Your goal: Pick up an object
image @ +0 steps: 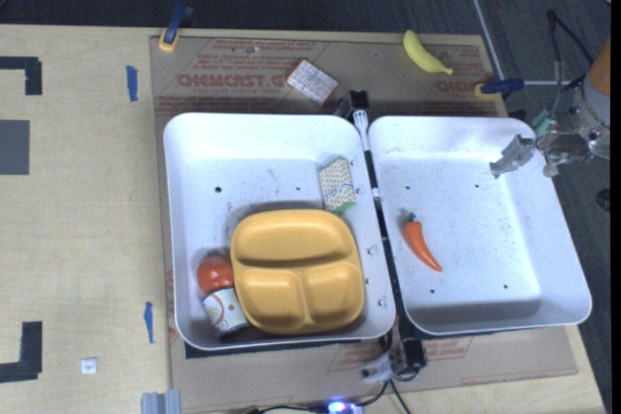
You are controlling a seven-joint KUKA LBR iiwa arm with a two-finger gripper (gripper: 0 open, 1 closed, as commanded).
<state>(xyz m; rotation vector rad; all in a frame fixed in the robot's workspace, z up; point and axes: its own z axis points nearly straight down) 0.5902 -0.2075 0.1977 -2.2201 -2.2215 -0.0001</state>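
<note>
1. A small orange carrot (421,243) with a green top lies alone on the floor of the right bin (543,305), left of centre and near the divider. With nothing crowding it, it looks the easiest thing to pick.

2. The gripper (524,153) hangs over the right bin's upper right corner, well apart from the carrot. It holds nothing. A pale prong juts left from the wrist, but at this size no one can tell whether the fingers are spread or pressed together.

3. The arm (594,116) enters from the right and is cut off by the frame, so little beyond the wrist block and a glimpse of orange can be made out.

4. The left bin (184,208) is the crowded one. A yellow compartment tray (296,269) lies flat across its lower half, too broad for an easy pinch.

5. Wedged between that tray and the bin wall are a red-orange round object (214,273) and a white can-like item (224,310). Both are partly covered by the tray's edge and hard to identify.

6. A small patterned packet (337,182) leans by the left bin's right wall, just above the tray; its print is illegible.

7. Outside the bins, a banana (425,52) and a checked card (310,80) rest on the brown board (243,73) behind them, likely beyond the working area.

8. The board sits on the pale surface (78,208), held by a blue-and-yellow clamp (174,25) at the far left corner.
</note>
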